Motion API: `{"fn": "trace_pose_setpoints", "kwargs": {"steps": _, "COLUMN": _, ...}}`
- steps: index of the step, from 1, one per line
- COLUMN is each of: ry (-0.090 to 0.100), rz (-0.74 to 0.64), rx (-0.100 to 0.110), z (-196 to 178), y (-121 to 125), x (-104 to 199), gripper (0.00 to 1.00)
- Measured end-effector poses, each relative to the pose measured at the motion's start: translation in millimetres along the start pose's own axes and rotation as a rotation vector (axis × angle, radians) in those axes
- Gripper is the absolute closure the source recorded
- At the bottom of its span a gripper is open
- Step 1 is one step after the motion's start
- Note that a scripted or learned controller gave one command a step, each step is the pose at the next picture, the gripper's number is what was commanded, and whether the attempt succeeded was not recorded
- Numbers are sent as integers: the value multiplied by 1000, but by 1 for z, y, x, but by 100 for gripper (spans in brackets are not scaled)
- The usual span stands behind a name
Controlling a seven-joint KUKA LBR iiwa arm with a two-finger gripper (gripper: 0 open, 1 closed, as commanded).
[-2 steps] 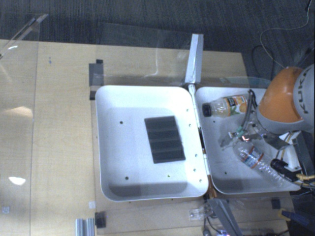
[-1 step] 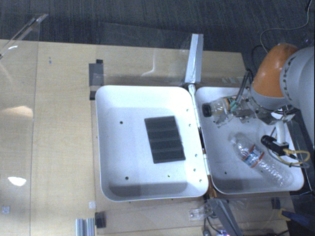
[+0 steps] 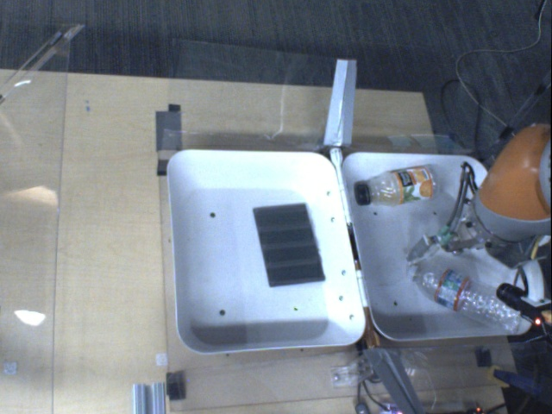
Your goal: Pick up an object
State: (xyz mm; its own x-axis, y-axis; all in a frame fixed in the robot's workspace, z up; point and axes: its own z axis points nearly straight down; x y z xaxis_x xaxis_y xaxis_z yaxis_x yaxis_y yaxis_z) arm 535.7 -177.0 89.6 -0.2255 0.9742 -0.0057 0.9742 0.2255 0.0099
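Hovering gripper [image 3: 440,244] in right bin [image 3: 388,313] between two bottles [image 3: 398,185] [image 3: 466,295] (finger state indiscernible); left bin [image 3: 198,231] holds dark pad [image 3: 289,244].

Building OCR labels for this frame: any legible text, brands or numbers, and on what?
None legible.
Orange-labelled bottle: label print too blurred to read.
Clear bottle: label band too small and blurred to read.
Dark ridged block: no markings visible.
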Motion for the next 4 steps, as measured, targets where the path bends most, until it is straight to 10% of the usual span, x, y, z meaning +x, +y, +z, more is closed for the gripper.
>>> {"fn": "trace_pose_setpoints", "kwargs": {"steps": 1, "ry": -3, "rz": -14, "rx": -7, "z": -1, "y": -34, "x": 24, "gripper": 0}}
{"fn": "trace_pose_setpoints", "kwargs": {"steps": 2, "ry": 2, "rz": 181, "rx": -3, "z": 1, "y": 57, "x": 30, "gripper": 0}}
{"fn": "trace_pose_setpoints", "kwargs": {"steps": 3, "ry": 1, "rz": 173, "rx": -10, "z": -11, "y": 60, "x": 31, "gripper": 100}}
{"fn": "trace_pose_setpoints", "kwargs": {"steps": 4, "ry": 0, "rz": 172, "rx": -9, "z": -11, "y": 60, "x": 31, "gripper": 0}}
